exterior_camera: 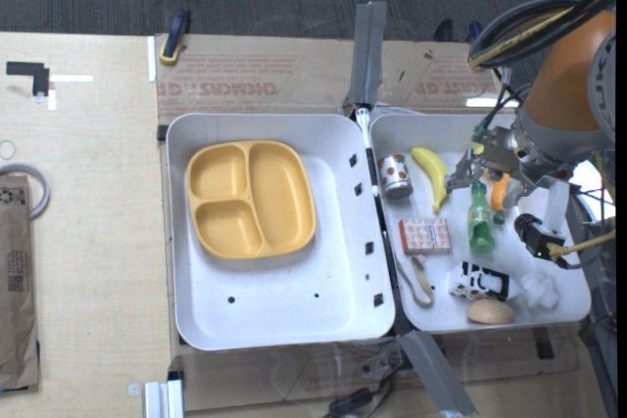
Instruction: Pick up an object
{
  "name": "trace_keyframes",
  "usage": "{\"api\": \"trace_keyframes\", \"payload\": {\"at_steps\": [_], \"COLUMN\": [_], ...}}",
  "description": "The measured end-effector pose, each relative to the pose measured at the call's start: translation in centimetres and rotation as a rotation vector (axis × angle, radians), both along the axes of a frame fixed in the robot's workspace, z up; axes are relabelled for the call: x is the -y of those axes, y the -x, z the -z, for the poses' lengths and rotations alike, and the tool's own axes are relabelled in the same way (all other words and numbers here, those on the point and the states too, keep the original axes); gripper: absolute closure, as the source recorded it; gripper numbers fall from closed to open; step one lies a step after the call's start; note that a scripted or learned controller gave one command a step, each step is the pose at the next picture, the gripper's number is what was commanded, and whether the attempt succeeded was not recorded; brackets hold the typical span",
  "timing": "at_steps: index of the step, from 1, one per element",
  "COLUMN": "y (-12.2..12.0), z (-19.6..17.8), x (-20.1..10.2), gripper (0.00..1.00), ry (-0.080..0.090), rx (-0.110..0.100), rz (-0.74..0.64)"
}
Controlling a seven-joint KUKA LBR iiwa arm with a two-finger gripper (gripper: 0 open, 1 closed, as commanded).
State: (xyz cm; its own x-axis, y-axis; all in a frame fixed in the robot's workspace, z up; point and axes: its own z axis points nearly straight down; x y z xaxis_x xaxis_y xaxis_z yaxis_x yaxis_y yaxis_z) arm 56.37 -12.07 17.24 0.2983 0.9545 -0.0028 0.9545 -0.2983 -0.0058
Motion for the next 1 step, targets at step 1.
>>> {"api": "trace_keyframes", "payload": {"at_steps": [1], "y": [-4.7], "z": [7.37], "x": [0.66], "gripper": [0.0], "ry": [-0.001], "rx": [0.002], "rz": [-0.217]}}
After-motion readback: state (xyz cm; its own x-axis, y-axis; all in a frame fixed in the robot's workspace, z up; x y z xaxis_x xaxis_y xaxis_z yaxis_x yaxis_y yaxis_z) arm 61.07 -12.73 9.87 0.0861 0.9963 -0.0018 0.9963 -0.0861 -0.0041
